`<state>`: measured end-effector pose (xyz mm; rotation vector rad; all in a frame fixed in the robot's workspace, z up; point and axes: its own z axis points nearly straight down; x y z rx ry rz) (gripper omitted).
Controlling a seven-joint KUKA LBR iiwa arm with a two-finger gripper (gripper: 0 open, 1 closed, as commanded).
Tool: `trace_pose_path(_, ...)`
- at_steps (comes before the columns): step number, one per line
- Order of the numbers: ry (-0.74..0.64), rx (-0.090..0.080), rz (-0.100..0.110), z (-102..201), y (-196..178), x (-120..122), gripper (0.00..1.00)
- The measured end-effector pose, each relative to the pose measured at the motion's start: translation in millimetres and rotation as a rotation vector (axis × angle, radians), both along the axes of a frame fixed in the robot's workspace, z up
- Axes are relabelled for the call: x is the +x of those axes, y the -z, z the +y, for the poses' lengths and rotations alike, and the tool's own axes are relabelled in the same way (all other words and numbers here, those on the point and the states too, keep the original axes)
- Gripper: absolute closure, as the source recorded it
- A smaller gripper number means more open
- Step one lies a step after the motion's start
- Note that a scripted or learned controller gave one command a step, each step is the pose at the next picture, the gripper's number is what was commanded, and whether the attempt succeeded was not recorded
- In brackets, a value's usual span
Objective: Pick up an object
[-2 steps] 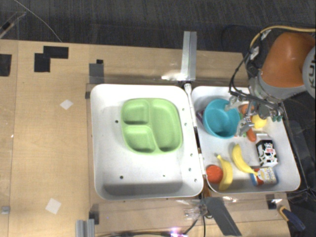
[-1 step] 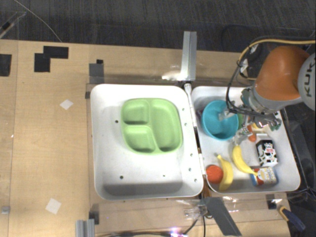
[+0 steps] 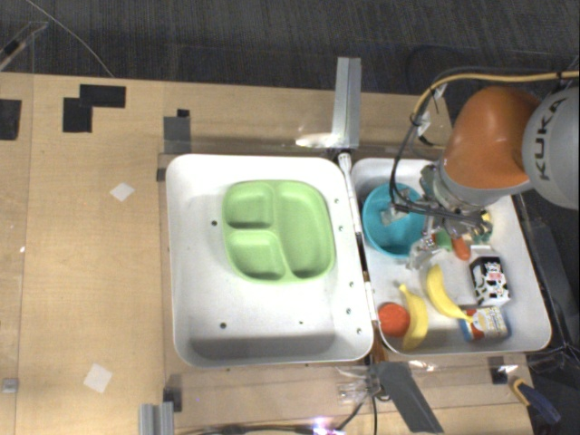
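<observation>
Left bin point(image 3: 195, 270) carries a green divided tray point(image 3: 275, 229), lying flat at centre. In the right bin point(image 3: 526, 270) sit a blue bowl point(image 3: 385, 229), tomato point(image 3: 392, 318) and bananas point(image 3: 435, 299), candidates below me. My gripper point(image 3: 433, 243) hangs beside the bowl; I cannot tell its jaw opening or any hold.

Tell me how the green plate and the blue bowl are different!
The green plate has three sections, while the blue bowl is one round hollow. The plate looks bigger and flatter than the bowl. The plate lies alone in the left bin; the bowl sits in the right bin, close to the bananas and partly under the arm. Both are dishes sitting open side up.
</observation>
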<state>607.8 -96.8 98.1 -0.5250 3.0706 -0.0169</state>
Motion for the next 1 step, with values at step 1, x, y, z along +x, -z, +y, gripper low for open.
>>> trace_pose_path(1, 0.045, 0.006, 0.007, 10.5, 5.9, -43.7, 0.00)
